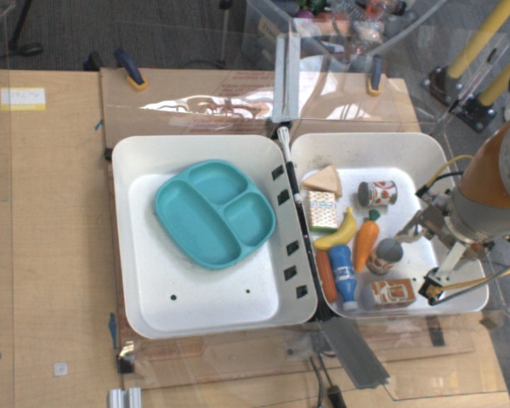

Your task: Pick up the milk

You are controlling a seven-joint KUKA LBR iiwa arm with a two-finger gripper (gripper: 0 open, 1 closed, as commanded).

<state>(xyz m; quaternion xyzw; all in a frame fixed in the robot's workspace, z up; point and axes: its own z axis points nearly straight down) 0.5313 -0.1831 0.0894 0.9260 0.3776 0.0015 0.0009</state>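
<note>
Gripper (401,249), its opening impossible to judge, hangs over the right bin (425,155) near the milk (323,210).

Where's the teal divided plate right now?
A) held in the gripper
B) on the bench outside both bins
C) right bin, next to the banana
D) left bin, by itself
D: the teal divided plate lies flat in the left bin with nothing else beside it, while the banana and the other food items sit in the right bin.
</note>
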